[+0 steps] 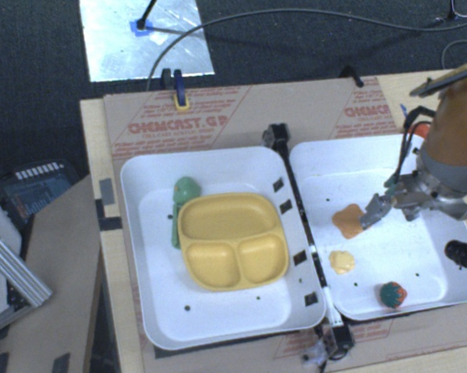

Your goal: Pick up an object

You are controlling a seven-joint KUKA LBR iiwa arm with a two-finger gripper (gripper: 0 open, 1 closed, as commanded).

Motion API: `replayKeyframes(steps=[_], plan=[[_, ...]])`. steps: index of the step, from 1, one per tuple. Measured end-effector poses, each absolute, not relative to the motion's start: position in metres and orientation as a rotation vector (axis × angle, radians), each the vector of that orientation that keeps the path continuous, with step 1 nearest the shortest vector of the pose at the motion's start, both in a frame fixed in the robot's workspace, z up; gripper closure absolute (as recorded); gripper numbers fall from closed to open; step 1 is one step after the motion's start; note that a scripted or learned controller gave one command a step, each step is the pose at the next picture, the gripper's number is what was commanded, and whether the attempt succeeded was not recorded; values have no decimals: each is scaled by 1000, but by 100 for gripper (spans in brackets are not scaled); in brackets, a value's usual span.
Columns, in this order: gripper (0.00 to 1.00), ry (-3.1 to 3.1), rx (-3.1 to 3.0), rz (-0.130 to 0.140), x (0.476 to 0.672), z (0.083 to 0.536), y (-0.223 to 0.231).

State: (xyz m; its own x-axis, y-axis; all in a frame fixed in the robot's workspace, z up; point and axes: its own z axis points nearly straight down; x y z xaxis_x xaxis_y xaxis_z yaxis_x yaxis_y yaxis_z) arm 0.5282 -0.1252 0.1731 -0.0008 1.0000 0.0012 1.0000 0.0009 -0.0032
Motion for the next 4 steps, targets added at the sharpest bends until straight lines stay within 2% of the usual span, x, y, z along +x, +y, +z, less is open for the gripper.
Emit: replayKeyframes(steps=[1,2,3,4], plan=[[0,-2220,-2219,2,530,131,-124],[100,-2223,-2222,-2,532,144,-124],[100,-2230,-2220,-6,539,204,-120],[100,-2228,-2219,-4,541,231,-120]])
